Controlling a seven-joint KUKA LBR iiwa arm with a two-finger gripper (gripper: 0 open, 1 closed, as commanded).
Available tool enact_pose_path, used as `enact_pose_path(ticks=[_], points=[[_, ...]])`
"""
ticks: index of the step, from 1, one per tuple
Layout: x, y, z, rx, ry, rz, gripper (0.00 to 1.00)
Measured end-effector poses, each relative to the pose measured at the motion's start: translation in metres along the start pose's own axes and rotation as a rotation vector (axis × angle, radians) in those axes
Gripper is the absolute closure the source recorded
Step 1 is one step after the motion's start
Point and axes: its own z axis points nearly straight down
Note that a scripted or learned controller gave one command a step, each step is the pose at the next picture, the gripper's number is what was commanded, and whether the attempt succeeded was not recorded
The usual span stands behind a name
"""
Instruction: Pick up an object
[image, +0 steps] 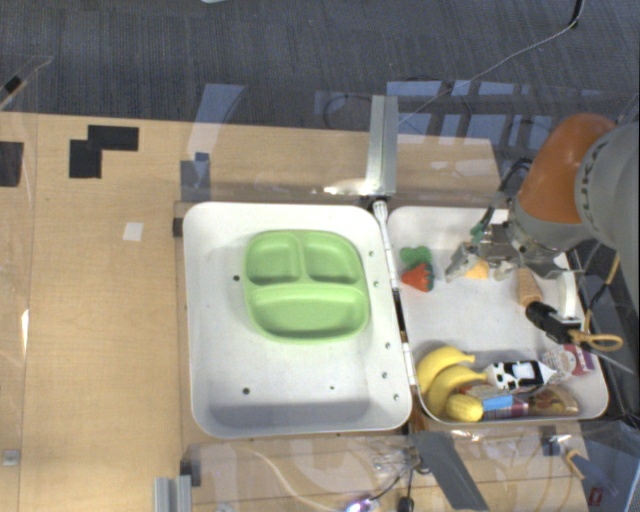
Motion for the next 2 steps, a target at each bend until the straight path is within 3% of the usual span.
enact_pose_path(ticks=[1,2], points=[[0.0168,0.0345,0.0114,0.007,-0.003,0.133,0.0],[0.0187,0.0375,0.0018,0.003,-0.002,0.125,1.0]])
